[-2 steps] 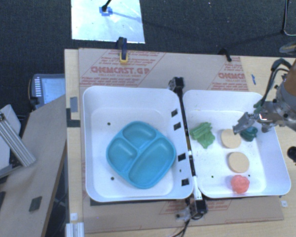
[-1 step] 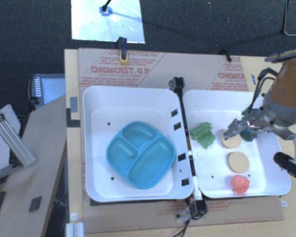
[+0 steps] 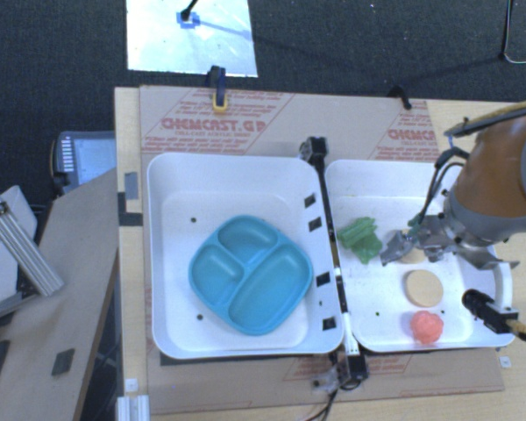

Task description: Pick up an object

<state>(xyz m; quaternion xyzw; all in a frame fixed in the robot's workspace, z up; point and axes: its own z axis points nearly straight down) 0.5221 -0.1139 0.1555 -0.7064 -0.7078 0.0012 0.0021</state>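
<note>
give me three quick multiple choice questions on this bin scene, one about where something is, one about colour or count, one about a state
1. Where does the blue divided plate lie?
A. in the left bin
B. in the right bin
C. on the cardboard behind the bins

2. How many loose objects lie in the right bin?
A. one
B. three
C. five

3. How does the claw stand to the tan disc?
A. clamped on it
B. apart from it, nearer the green object
C. pressing it flat

Answers:
1 A, the plate rests on the floor of the left bin.
2 B, the green object, tan disc and pink ball.
3 B, the disc lies bare below the claw, which sits beside the green object.
</note>
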